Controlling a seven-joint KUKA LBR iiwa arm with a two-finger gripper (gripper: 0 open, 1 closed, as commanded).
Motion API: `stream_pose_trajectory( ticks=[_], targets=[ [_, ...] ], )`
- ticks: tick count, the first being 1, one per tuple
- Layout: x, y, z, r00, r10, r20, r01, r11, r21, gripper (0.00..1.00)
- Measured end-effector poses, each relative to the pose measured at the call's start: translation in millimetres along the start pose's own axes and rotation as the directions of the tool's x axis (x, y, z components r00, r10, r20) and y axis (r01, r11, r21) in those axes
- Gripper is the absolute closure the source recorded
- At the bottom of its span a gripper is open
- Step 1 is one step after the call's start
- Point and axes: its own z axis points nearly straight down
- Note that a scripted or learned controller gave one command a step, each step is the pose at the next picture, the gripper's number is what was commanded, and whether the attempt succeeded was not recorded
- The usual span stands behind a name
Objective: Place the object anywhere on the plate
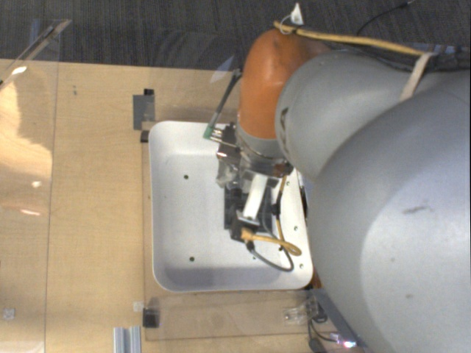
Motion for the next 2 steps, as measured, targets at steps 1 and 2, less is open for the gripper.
stream_pose_trajectory(
  ticks=[1, 2],
  targets=[
    [41.9, -2.7, 138.8, 0.968, 0.253, -0.003, -0.253, 0.968, 0.0, 1.0],
    [67.8, 30.2, 3.9, 1.0, -0.009, -0.003, 0.009, 1.0, -0.004, 1.0]
  ],
)
